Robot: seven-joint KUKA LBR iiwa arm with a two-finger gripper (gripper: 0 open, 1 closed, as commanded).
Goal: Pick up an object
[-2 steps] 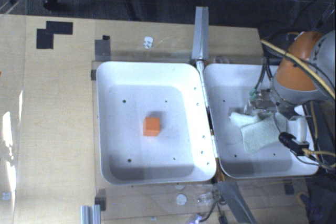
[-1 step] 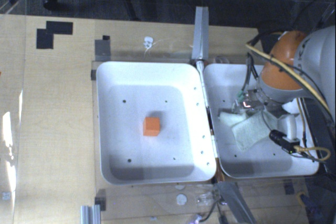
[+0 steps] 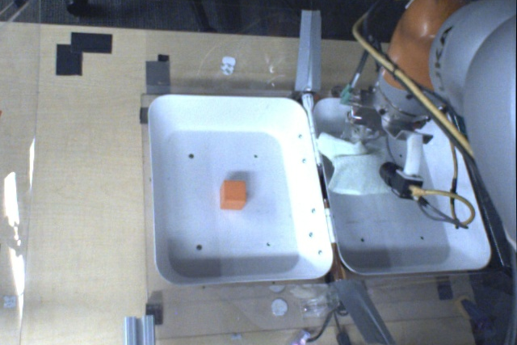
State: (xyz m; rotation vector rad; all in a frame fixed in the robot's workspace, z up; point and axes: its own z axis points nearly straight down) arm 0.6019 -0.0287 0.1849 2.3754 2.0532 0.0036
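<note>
Small orange cube, likely light, stiff foam or plastic with flat sides good for pinching across opposite faces, sits mid left white bin, while the grey arm's gripper hangs over the right bin's far-left corner, finger state can't tell.

A small orange cube is glowing bright against the plain white left bin. In the white right bin a pale mint-green cloth is showing, while the grey arm is displaying its orange band and trailing a yellow cable.
</note>
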